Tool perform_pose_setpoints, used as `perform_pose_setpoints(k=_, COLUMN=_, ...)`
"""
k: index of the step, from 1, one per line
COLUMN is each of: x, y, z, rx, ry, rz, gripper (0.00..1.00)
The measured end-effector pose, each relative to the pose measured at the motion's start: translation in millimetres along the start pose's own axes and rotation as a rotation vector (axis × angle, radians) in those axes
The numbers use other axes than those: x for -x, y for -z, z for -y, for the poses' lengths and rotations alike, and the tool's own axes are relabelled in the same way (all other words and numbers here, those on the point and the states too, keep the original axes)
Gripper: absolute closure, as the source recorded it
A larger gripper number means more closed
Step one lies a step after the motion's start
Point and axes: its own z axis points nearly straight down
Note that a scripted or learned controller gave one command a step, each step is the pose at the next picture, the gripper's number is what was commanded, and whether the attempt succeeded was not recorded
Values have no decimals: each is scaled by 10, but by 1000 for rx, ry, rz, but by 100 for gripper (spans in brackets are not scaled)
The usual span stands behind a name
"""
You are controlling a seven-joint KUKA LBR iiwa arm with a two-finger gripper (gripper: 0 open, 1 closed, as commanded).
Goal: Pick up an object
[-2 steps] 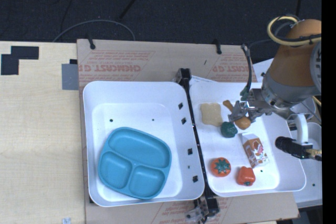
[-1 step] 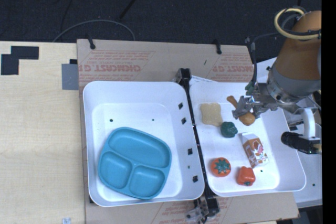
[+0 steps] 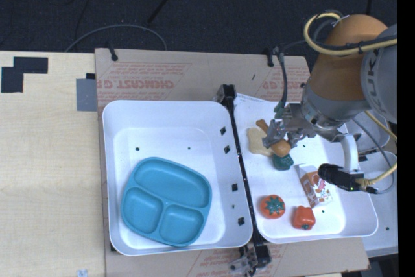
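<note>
End effector (image 3: pixel 277 134) low over right bin (image 3: pixel 363 217), near its far left corner, above cluster of small items; finger state unreadable at this angle. Directly under it: pale beige piece (image 3: pixel 257 142), tan-orange lump (image 3: pixel 281 148), teal blob (image 3: pixel 283 162) touching lump's near side. Small printed carton (image 3: pixel 314 186) mid-bin, toward right. Red tomato-like toy with green top (image 3: pixel 273 205) and orange-red toy (image 3: pixel 303 217) side by side near bin's front edge. Left bin (image 3: pixel 123 117): blue three-compartment plate (image 3: pixel 166 200) toward front.

A blue divided plate (image 3: pixel 166 200) lies in the left white bin (image 3: pixel 123 120). Both bins sit on brown cardboard (image 3: pixel 168 74) over the pale wooden surface (image 3: pixel 45 172).
</note>
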Motion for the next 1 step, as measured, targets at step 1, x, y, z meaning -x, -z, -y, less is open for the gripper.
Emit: perform_pose_setpoints(k=1, x=-443, y=44, z=-4, rx=1, ry=2, rz=0, gripper=100)
